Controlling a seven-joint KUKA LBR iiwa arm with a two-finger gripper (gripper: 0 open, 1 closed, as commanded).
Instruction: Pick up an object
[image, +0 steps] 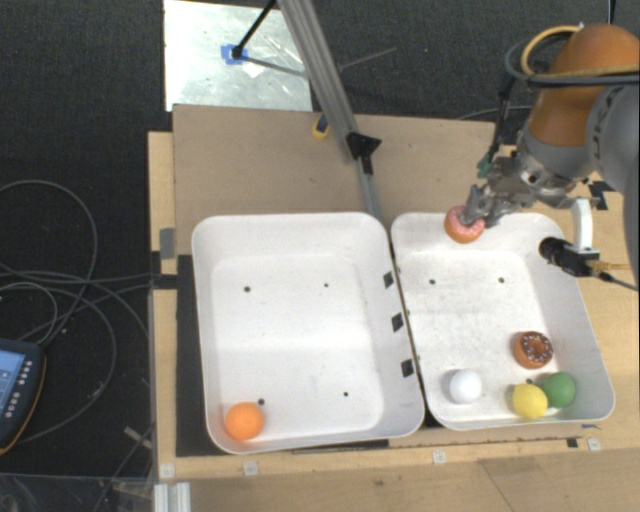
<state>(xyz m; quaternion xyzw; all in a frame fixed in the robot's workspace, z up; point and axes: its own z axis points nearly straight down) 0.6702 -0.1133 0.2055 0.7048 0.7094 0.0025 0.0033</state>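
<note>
the 2 white bins (300, 235) look like smooth, slightly glossy plastic, sitting on a matt brown board bench (250, 160).

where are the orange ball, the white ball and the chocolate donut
orange ball (243, 421), camera view, centre of ball
white ball (464, 386), camera view, top of ball
chocolate donut (533, 349), camera view, its frosted top

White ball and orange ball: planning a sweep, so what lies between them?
In the camera view, between the white ball and orange ball lie bare bin floor and the bins' adjoining rims.
</note>
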